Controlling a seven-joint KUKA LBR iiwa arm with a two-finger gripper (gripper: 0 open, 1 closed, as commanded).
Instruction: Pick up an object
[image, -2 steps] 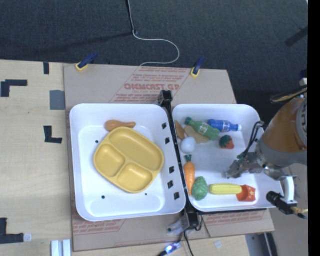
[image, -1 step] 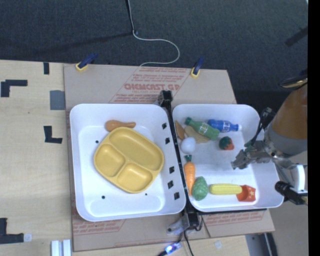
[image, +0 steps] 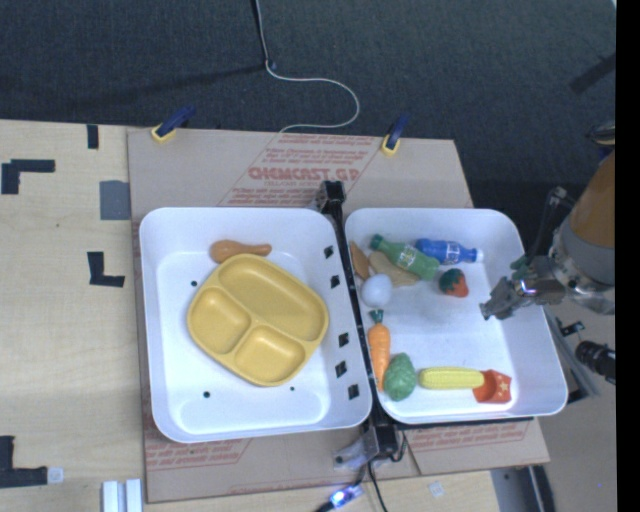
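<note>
At the far left, black tape marks (image: 28, 173) lie on the wooden bench (image: 60, 300), with a grey patch (image: 115, 198) nearby. A brown cardboard sheet (image: 300, 170) with red print sits under both bins, held at its far corners by two clamps with yellow and blue parts (image: 172, 123) (image: 394, 133). A thin white cable (image: 315, 85) loops over the dark floor beyond it.

The left bin (image: 160, 330) holds a yellow divided plate (image: 257, 318) lying flat at its middle, and an orange drumstick-shaped toy (image: 240, 249) touching the plate's far edge. A row of black clips (image: 345, 300) runs along the seam between the bins.

The right bin (image: 530, 350) holds the things to pick. Along its left wall lie a tan piece (image: 362, 262), a white ball (image: 377, 290), an orange carrot (image: 379, 345) and a green leafy vegetable (image: 399, 377), the last two touching. At the far side a green bottle (image: 405, 257) and a blue bottle (image: 446, 250) lie end to end, with a small red and green fruit (image: 455, 284) just beside them. Near the front wall lies a yellow corn cob (image: 450, 378) touching a red piece (image: 494, 386).

The gripper (image: 497, 306) hangs over the bin's right part, near its rim, apart from every toy. Nothing sits between its fingers; whether they are spread or closed cannot be told. The grey arm (image: 585, 250) crosses the bin's right rim.
</note>
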